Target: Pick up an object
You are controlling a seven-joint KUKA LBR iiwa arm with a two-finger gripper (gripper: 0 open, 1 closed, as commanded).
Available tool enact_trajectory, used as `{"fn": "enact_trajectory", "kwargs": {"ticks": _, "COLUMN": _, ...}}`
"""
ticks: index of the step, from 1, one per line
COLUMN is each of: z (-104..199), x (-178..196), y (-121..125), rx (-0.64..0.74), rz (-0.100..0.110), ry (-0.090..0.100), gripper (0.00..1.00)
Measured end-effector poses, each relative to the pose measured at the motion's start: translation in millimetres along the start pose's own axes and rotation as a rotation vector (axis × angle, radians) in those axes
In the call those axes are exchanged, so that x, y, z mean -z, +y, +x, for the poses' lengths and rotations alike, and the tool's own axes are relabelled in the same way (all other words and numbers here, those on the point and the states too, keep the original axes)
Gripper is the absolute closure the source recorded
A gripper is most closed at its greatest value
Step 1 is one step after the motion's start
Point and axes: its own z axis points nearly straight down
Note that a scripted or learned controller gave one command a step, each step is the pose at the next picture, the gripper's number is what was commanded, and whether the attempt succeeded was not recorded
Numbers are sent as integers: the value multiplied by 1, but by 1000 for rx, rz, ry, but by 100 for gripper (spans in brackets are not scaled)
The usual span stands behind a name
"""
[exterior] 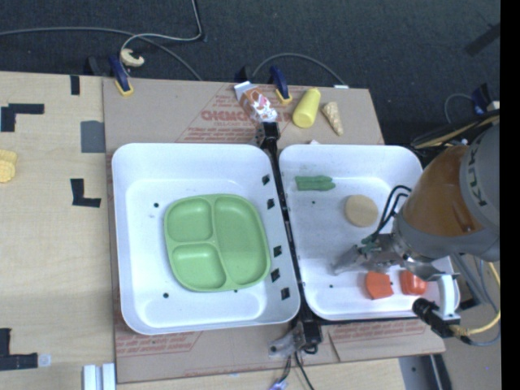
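The grey arm with its orange band reaches in from the right and has its two-finger gripper (351, 258) low inside the right-hand shallow white bin (341, 154), over bare floor near the bin's middle; the fingers (344, 262) look parted, with nothing between them, so they hold no object. The step in hand, as I judge it, is the approach: a target is not yet taken. The likeliest candidates lie close by; a small orange-red block (378, 284) sits just beside the gripper toward the bin's near wall, a second red piece (411, 283) beside that, a round tan disc (361, 210) near on the far side, and a green flat strip (314, 184) well apart by the far wall. The left-hand white bin (130, 169) holds a green divided plastic plate (216, 242). The next move calls for shifting over one piece, centring it between the fingers, then closing and lifting.
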Motion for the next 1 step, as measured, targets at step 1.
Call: {"fn": "enact_trajectory", "kwargs": {"ticks": 1, "z": 49, "x": -4, "y": 60, "rx": 3, "rz": -9, "ry": -2, "gripper": 0}}
